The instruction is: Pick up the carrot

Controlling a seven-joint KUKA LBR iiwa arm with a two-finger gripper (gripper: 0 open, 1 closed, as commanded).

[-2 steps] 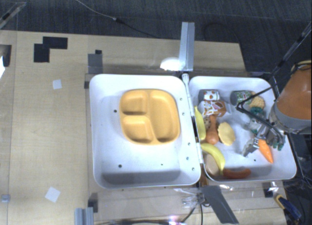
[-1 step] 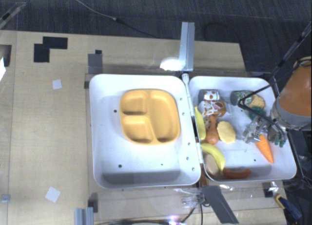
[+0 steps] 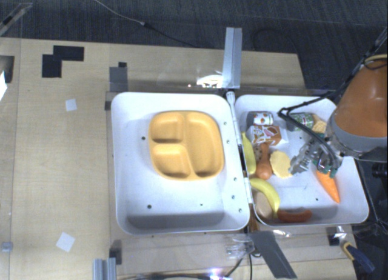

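The orange carrot [image 3: 329, 186] lies in the right bin [image 3: 351, 212], near its right side, pointing toward the front. My gripper [image 3: 307, 158] hangs just to the carrot's upper left, low over the bin floor, and its metal parts partly cover the carrot's top end. The arm's orange band [image 3: 364, 106] sits above it at the right. Nothing is seen between the fingers.
The right bin also holds a banana [image 3: 267, 190], a sausage [image 3: 294, 215], a pale round slice [image 3: 280, 165], a brown drumstick-like piece [image 3: 264, 162] and small cans [image 3: 262, 120] at the back. The left bin [image 3: 127, 151] holds a yellow divided plate [image 3: 185, 144].
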